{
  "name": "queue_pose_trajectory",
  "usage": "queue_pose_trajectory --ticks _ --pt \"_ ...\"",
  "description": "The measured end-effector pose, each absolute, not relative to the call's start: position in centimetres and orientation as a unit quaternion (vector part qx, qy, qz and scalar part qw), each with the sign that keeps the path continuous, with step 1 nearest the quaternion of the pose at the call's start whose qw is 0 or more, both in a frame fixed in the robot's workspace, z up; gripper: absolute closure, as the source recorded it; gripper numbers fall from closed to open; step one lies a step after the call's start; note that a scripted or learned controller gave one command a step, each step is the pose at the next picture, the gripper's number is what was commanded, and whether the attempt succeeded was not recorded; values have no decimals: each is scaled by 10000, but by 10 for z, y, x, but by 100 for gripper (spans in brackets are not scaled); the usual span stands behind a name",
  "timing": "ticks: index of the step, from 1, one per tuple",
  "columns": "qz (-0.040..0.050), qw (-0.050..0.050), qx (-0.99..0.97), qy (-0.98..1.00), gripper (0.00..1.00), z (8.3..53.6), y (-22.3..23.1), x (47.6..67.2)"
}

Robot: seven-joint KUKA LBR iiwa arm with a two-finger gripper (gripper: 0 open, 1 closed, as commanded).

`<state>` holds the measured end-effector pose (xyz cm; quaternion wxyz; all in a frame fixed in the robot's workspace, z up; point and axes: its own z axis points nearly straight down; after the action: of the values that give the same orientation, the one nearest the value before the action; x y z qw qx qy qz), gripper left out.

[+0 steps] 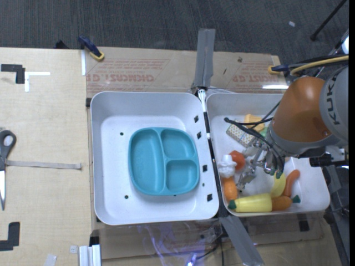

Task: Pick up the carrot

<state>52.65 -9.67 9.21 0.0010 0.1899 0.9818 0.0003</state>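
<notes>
The right bin (316,206) holds a pile of toy food. A stubby orange piece that I take for the carrot (229,189) lies by the bin's front left wall. Two more orange pieces lie further right, one long and tilted (292,177), one rounded (281,203) beside a small green bit; I cannot tell for sure which is the carrot. My gripper (247,175) hangs low over the pile, just up and right of the stubby orange piece, under the orange wrist band (299,115). Nothing shows as lifted.
A yellow corn cob (253,204) lies along the front wall, and a yellow banana (277,184) stands beside it. A white and red piece (232,160) sits left of the gripper. The left bin (105,165) bears a teal divided plate (165,160). Scissors (4,148) lie far left.
</notes>
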Motion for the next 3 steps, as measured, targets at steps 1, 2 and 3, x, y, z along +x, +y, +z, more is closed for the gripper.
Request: queue_pose_trajectory --ticks 1,2,3 --pt "3 16 2300 9732 0 192 -23 480" --pt "2 17 2351 9720 0 192 -8 480" --pt "-1 13 2138 9769 0 192 -4 480"
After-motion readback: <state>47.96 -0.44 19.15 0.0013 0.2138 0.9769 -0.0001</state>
